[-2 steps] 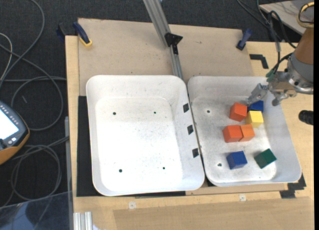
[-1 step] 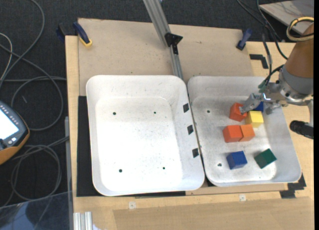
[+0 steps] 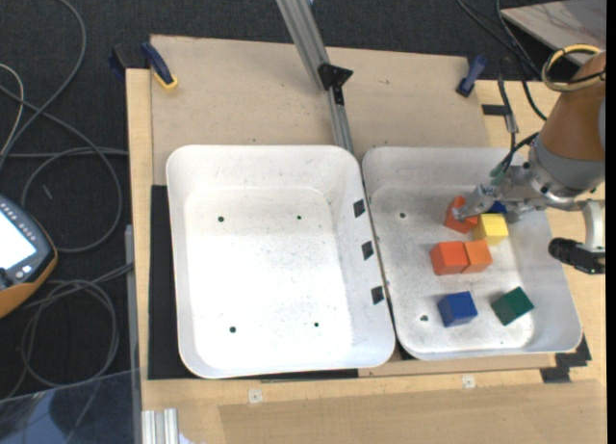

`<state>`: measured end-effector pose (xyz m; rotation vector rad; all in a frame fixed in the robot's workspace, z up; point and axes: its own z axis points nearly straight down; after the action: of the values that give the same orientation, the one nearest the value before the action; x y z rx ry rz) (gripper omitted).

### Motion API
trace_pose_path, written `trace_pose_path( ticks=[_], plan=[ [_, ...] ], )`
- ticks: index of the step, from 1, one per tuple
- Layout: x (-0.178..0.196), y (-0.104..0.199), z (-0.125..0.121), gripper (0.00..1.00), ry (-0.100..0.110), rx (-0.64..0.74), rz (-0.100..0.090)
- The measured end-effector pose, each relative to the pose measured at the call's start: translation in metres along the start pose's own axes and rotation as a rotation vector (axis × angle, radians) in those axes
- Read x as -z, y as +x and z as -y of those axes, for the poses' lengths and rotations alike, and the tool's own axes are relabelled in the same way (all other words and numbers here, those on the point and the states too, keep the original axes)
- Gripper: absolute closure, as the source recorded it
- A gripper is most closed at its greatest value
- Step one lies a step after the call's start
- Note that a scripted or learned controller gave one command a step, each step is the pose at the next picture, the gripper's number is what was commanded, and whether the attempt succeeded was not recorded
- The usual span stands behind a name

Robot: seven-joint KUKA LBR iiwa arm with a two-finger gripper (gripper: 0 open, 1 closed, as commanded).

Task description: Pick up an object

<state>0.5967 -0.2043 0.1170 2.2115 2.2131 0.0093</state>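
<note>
The right bin holds several small blocks. A red block lies near its middle back, with a yellow block just right of it. In front of those, two orange blocks sit side by side. A blue block and a green block lie near the front rim. My gripper hangs low over the bin, right at the red block's upper right edge and just behind the yellow one. The gripper body hides part of the red block.
The left bin stands beside the right one, their rims meeting at black clips. A slanted metal pole rises behind the bins. Blue clamps grip the board's back corners. Cables lie on the floor at left.
</note>
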Motion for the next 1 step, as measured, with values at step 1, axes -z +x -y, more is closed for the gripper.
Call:
trace_pose_path(
  ticks=[1],
  plan=[
    [0.0097,0.0008,-0.0009,1.0,-0.001,-0.001,-0.002]
  ],
)
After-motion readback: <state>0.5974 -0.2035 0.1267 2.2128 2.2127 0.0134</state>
